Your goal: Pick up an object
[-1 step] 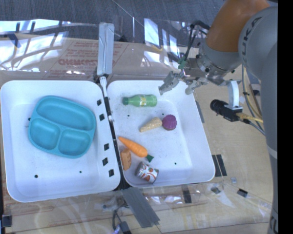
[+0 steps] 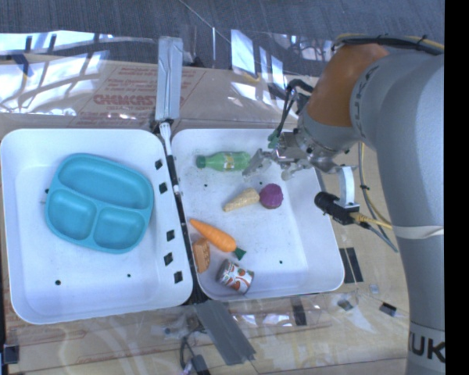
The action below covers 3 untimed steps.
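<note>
Right now the tool (image 2: 267,161) is hanging low over the right bin (image 2: 316,244), near its back wall, and whether it is released or clenched I cannot tell, since the wrist is blocking it and nothing is showing as gripped. Just beside it are lying the bottle (image 2: 223,161), the cone (image 2: 242,201) and the purple ball (image 2: 271,196); farther off, the carrot (image 2: 213,235), the bread (image 2: 201,254) and the can (image 2: 234,276). I am judging this the approach step: next it needs lining up over one item and descending. Across, a blue tray (image 2: 99,202) is sitting in the left bin (image 2: 23,287).
</note>
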Motion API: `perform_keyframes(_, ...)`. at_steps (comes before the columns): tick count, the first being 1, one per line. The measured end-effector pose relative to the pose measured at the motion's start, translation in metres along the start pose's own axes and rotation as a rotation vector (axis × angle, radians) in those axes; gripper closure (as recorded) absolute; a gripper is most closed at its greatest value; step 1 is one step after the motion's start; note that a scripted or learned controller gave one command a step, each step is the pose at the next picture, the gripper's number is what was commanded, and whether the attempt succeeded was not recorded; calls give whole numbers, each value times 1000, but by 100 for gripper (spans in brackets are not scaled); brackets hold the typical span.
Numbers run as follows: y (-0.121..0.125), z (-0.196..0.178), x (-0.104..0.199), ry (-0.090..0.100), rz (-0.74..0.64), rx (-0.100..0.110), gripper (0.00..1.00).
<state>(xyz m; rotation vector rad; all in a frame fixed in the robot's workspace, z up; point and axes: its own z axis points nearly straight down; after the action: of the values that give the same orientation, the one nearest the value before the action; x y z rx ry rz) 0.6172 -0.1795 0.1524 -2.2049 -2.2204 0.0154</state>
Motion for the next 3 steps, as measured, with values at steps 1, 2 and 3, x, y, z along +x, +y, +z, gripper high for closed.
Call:
perform_keyframes(1, 40, 62, 50, -2, -4, -10, 0)
perform_keyframes(2, 39, 52, 49, -2, -6, -2, 100)
perform_keyframes(3, 39, 52, 49, -2, -7, -3, 0)
